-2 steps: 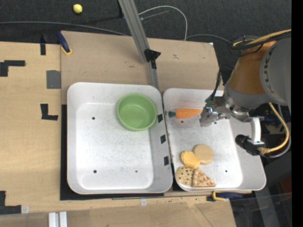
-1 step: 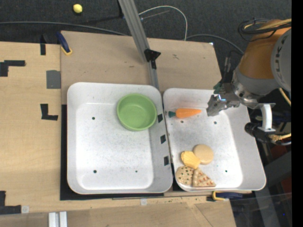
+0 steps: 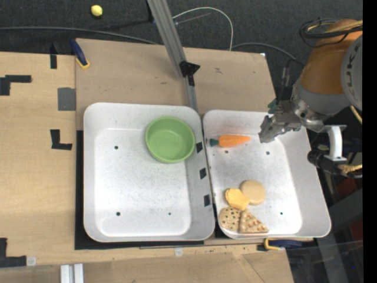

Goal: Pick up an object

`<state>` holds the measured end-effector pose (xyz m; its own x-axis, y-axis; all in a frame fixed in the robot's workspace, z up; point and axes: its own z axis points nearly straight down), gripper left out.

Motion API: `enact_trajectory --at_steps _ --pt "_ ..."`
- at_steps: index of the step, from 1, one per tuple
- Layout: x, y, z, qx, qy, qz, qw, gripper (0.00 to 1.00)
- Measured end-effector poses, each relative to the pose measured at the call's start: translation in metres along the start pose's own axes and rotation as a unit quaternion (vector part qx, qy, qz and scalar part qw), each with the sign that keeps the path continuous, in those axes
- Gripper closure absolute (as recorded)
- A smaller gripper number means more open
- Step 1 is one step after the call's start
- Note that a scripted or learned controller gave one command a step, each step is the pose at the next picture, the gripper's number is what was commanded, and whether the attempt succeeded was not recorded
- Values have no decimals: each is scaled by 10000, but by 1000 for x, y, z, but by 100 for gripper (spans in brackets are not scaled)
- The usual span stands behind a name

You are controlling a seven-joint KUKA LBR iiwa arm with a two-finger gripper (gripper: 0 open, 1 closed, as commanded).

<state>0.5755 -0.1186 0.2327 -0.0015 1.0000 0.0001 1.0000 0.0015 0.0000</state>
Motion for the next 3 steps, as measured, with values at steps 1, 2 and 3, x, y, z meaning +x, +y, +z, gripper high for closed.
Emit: enact_trajectory --at_steps 1,2,3 --pt "51 6 -3 5 9 -25 10000 100" --pt "94 24 6 8 4 -23 10000 100" --pt "154 43 0 1 11 -32 10000 100"
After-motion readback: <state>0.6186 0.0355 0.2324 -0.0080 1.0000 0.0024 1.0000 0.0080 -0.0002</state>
